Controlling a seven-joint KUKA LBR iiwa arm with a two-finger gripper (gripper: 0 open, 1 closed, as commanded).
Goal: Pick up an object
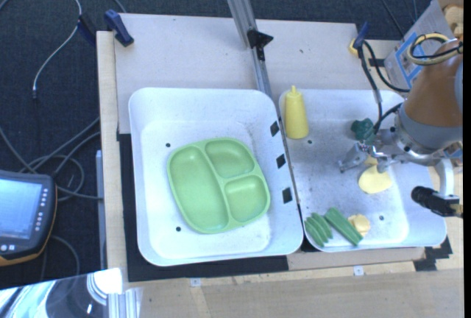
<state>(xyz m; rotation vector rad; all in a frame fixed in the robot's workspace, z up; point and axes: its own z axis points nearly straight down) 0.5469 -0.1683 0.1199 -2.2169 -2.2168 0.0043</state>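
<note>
Nothing was lifted yet: the gripper (366,160) hung low in the right bin (324,114), fingers apart around nothing, just beside the yellow piece (375,182) (still lying on the floor).

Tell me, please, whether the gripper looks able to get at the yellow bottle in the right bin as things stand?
Probably yes: the yellow bottle lies alone at the right bin's far-left corner, with bare floor between it and the gripper.

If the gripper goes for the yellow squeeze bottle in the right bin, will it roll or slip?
The yellow bottle lies on its side against the right bin's wall, so a nudge would probably roll it. Its rounded, smooth-looking body may slip between fingers. It looks like light plastic.
</note>
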